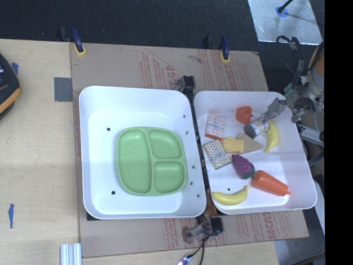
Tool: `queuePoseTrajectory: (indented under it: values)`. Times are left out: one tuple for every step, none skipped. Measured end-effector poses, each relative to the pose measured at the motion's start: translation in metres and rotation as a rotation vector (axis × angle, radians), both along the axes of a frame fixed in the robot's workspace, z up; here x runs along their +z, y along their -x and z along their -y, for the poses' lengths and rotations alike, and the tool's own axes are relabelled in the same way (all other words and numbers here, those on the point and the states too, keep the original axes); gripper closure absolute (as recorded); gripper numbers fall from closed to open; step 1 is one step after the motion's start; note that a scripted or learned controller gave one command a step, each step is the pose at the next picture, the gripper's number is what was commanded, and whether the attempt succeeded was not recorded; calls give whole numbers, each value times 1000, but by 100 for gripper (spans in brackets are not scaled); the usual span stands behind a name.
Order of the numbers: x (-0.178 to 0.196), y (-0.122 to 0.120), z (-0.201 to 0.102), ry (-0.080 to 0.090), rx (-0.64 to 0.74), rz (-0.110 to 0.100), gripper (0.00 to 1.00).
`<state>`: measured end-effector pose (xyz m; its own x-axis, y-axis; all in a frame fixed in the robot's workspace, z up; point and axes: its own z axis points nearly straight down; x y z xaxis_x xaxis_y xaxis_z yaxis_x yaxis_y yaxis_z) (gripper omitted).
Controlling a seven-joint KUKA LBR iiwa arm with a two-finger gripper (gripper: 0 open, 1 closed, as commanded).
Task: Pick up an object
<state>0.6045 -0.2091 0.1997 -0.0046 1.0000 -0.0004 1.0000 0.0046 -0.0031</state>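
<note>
Whether the fingers are apart cannot be told. The grey two-finger gripper (269, 115) is seen just beside a small silver can (257, 129). The approach is judged underway, and a squared closing is called for.

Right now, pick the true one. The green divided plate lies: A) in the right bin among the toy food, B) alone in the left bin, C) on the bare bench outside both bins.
B: the green divided plate lies alone in the left bin, while the toy food is in the right bin.
</note>
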Motion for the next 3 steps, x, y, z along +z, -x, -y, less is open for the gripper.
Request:
queuePoseTrajectory:
  values:
    - [-104,-55,-75,1,0,9,0]
    - [-93,-55,-76,0,5,8,100]
    - [15,-42,-143,-1,1,3,100]
